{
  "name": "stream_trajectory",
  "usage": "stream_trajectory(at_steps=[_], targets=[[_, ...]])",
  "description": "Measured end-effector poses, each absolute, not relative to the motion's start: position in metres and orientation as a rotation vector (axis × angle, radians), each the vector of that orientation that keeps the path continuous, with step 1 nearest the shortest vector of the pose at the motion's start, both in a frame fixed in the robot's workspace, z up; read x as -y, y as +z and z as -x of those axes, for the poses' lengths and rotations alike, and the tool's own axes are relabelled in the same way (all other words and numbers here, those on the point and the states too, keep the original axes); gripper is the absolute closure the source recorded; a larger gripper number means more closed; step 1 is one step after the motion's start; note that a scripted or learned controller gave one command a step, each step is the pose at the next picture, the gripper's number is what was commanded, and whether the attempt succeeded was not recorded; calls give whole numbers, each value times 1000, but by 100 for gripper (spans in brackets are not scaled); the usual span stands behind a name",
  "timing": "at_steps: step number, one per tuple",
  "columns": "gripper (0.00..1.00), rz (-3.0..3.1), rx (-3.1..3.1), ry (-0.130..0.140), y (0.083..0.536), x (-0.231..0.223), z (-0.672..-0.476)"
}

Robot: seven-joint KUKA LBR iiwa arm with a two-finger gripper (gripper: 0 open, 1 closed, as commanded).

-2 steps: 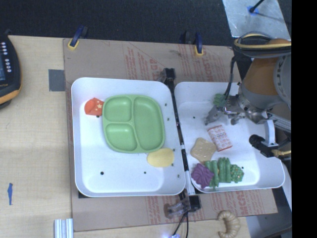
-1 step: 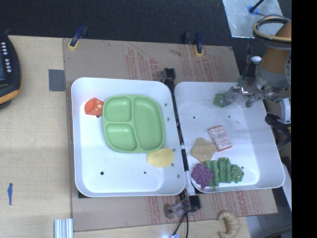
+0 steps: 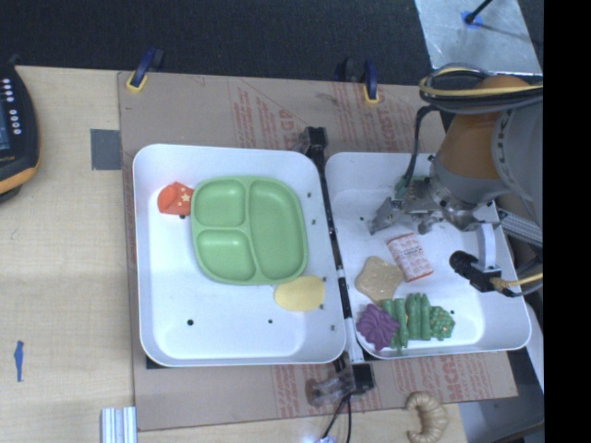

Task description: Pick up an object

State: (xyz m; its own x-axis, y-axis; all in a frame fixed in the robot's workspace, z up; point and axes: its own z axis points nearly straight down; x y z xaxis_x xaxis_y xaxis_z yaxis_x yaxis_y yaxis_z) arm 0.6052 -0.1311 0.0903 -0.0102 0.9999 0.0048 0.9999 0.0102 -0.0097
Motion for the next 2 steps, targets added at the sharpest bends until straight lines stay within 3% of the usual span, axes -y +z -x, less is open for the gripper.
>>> stream_trajectory(at_steps=[1, 2], targets=[[0, 2215, 2221, 9, 91, 154, -564], [100, 2212, 2226, 7, 102, 154, -566]])
